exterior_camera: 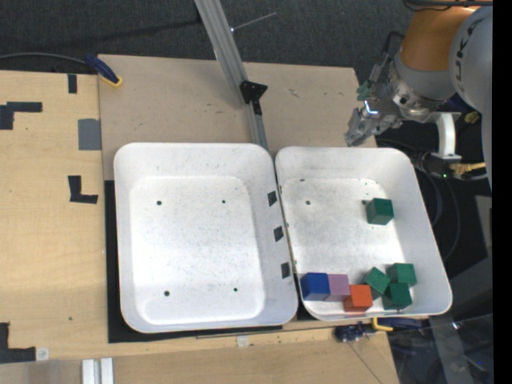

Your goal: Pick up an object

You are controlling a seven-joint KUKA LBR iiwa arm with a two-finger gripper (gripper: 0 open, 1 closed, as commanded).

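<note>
Seven blocks in the right bin [416,184]: one green block [380,210] alone near its right wall; blue [316,286], purple [338,285], orange [360,296] and three green [398,295] along its front edge; gripper [362,129] beyond its back rim, jaw state untellable; left bin [120,214] alongside.

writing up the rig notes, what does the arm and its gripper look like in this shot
The arm has a rounded grey casing with a broad orange band above the wrist. Below it sits a darker metallic wrist section with small fittings and thin cables, ending in the gripper, which looks grey and silvery. A white cylindrical part juts out beside the wrist. I can't make out any markings at this size.
</note>
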